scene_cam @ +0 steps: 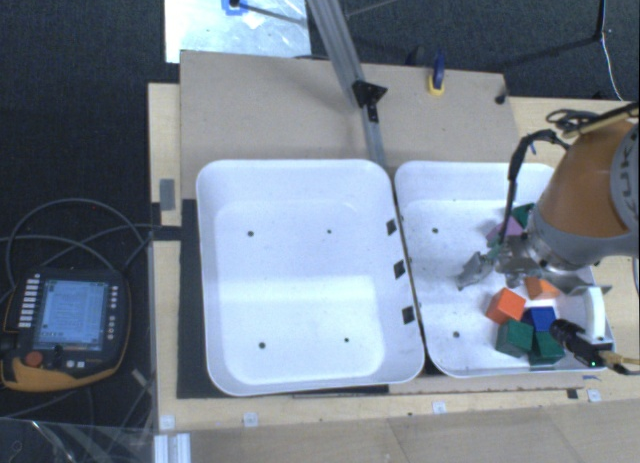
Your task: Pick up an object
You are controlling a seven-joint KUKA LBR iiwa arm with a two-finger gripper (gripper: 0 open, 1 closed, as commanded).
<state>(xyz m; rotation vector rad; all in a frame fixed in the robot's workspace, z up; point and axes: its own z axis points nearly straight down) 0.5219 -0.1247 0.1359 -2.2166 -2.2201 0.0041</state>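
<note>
— Since the arm (590, 191) already hangs low over the right bin (440, 201), would you call this the approach or the grasp itself?

— The approach, I'd judge. The gripper (483, 266) sits down inside that bin, its grey metal tip over bare white floor, and nothing lies between its fingers. Whether they stand apart or together I cannot tell; the tip is too small and blurred.

— Where are the things it could take?

— Heaped in the bin's near right corner: an orange block (506, 303), a blue block (541, 317), a dark green block (517, 337), all touching or just beside one another. A pink piece (517, 221) peeks out beside the wrist, farther back.

— So the tip is off target?

— It looks so. The orange block is the nearest, just beside the tip toward the corner.

— And the next move?

— Probably a short shift toward that heap, fingers spread around one block, then closing. The crowding is the trouble: neighbours may block a finger.

— The left bin (300, 271)?

— Not involved.
</note>
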